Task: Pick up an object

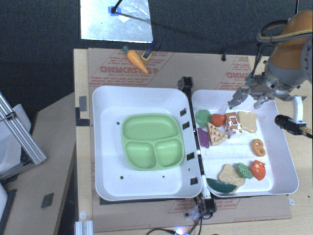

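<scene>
The gripper (247, 98) hangs over the far part of the right bin (286, 153), its two fingers (236, 99) splayed apart and pointing down and leftward; nothing sits between them, and they seem to touch nothing, though the slant of the view makes the height above the bin floor hard to judge.

The nearest candidates lie just on the near side of it; a slice of bread (248, 121) is closest, almost under the right finger, and beside it to the left stands a small orange-and-white block (233, 123), then a red tomato (218, 119) and a green leafy piece (202, 117). A pizza wedge (215, 133) lies a little nearer still, its point aimed toward the near right; a purple piece (204, 137) rests against it.

So the move turns on this: the cluster lies toward the near-left of the fingers, and the bread slice looks the shortest reach, a small shift nearer and a descent.

Further off in the same bin are a pretzel (258, 147), a strawberry (258, 169), a second toast (231, 175) and a dark green crescent (220, 185); the left bin (105, 131) holds a green divided tray (152, 141); a toy carrot (137, 60) lies on the bench beyond both bins.
</scene>
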`<state>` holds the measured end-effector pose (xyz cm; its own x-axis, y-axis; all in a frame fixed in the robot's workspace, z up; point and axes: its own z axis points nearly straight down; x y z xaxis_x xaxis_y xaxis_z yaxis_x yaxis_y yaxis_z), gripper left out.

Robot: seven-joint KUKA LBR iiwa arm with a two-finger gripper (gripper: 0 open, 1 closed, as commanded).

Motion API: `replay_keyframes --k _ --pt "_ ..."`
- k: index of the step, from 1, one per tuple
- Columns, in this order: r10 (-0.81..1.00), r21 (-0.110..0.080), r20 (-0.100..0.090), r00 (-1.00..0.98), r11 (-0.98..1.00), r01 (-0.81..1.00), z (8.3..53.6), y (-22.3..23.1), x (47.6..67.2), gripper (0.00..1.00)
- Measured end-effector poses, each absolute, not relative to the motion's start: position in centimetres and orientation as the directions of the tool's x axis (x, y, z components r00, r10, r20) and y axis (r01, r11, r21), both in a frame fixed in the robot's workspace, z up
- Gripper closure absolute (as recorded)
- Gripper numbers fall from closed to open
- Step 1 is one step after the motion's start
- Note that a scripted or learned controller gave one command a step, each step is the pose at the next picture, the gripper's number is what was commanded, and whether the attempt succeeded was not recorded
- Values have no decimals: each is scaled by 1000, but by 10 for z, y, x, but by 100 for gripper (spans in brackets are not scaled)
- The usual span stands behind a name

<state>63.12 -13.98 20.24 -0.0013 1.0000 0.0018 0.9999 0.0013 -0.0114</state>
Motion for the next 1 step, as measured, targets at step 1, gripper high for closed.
replay_keyframes --k 1 --pt "1000 1 0 -4 4 1000 211 -140 634 0"
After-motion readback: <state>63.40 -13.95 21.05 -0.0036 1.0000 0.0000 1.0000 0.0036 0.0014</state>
